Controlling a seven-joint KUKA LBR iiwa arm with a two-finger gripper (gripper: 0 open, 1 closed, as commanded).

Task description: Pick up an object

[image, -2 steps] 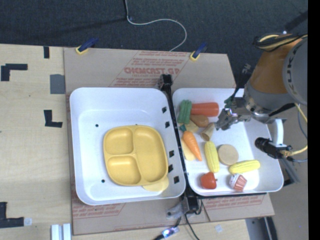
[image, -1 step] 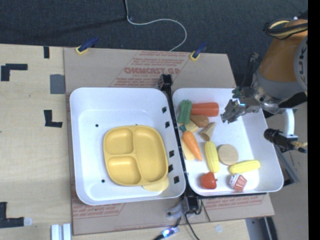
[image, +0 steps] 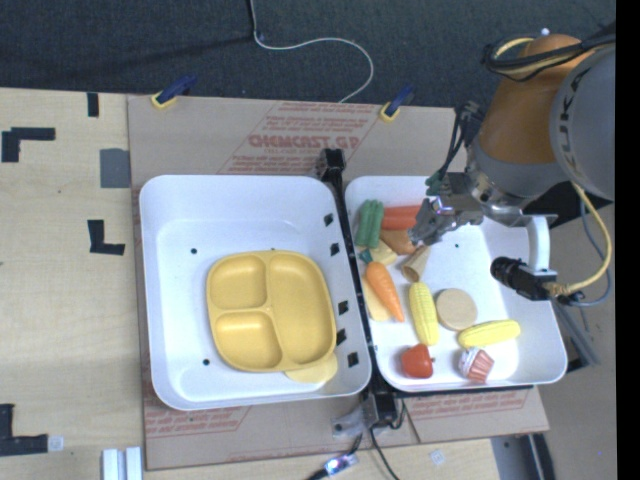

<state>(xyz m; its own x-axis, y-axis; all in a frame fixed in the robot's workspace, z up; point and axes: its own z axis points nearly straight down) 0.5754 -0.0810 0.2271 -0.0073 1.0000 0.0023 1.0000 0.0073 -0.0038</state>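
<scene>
Along the near edge of the right bin [image: 556, 364] lie a red tomato [image: 417, 361], a small red-and-white piece [image: 477, 365] and a yellow banana [image: 488, 333], with a round tan cookie [image: 456, 307] just behind them. A corn cob [image: 423, 312] and an orange carrot [image: 383, 290] lie side by side nearer the bin's left wall. In the left bin [image: 170, 268] a yellow divided plate [image: 270, 308] sits toward the near right corner, over a pale yellow piece [image: 312, 372] peeking out at its near edge. Farther back in the right bin, at its far left corner, a green vegetable [image: 369, 222] lies beside an orange-red piece [image: 401, 216]. The gripper [image: 428, 224] hangs over that far end, just above a brown cone-shaped piece [image: 413, 261]; whether it is spread or pinching anything cannot be told from this angle
</scene>
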